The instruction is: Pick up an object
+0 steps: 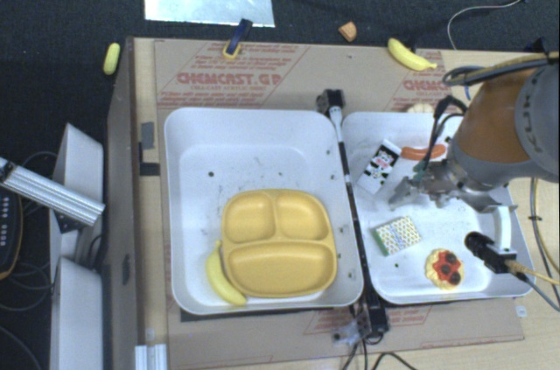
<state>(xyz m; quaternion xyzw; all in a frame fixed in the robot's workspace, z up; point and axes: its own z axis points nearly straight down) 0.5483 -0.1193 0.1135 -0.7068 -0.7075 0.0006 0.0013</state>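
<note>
In the right bin (516, 285), the black-and-white carton (381, 164) lies just left of my gripper (418, 185), with the green checkered packet (395, 234) below and a red-topped pastry (444, 267) near the front edge. I reach in from the right, orange-banded wrist tilted down toward the bin floor; I cannot tell how my fingers stand. The left bin (188, 141) holds a yellow divided tray (278, 241) and a banana (220, 279).

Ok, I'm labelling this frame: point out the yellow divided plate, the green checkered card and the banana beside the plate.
yellow divided plate (278, 242): camera view, central divider.
green checkered card (395, 234): camera view, middle of its face.
banana (220, 279): camera view, mid-curve.
</note>
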